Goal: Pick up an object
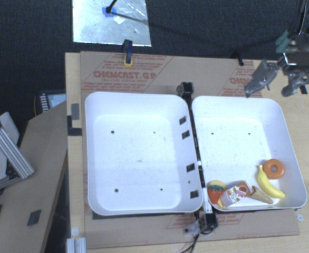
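A single camera hangs fixed above the bench (144, 70), looking down at a slant from some way off, taking in the left bin (96, 109) and right bin (281, 120) whole, with dark floor beyond the far edge.

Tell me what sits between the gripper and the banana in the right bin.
Nothing visible. The gripper hangs above the right bin's far rim, and bare bin floor separates it from the banana. An orange ring touches the banana's far end, beside the approach.

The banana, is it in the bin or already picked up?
In the bin. The banana lies in the right bin's near corner beside the other small items, and the gripper is above the far rim.
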`<state>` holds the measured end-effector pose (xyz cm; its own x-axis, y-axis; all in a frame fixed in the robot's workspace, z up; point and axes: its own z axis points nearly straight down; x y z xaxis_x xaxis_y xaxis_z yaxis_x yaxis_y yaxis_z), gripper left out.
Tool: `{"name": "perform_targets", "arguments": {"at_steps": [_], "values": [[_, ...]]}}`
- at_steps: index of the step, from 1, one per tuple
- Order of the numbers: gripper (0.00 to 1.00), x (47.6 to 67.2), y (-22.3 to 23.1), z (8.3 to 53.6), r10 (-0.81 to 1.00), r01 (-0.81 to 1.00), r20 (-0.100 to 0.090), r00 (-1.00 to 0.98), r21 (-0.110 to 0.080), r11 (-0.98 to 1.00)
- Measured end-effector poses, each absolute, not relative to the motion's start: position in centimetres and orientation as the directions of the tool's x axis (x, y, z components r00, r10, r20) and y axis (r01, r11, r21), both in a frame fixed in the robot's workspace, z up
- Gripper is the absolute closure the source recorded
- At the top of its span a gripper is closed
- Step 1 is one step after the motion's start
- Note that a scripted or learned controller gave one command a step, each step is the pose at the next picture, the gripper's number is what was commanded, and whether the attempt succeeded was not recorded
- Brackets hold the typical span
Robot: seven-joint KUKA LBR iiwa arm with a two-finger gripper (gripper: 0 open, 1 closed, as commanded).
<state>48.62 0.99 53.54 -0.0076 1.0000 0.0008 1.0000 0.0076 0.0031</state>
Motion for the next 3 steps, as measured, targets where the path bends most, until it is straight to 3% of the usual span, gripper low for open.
{"name": "perform_targets", "arguments": {"at_steps": [2, 3], "values": [[0.00, 48.6, 13.6, 53.5, 1.000, 1.000, 0.003, -0.010, 0.002, 0.010], [0.00, 48.6, 15.0, 53.5, 1.000, 1.000, 0.002, -0.006, 0.002, 0.006]]}}
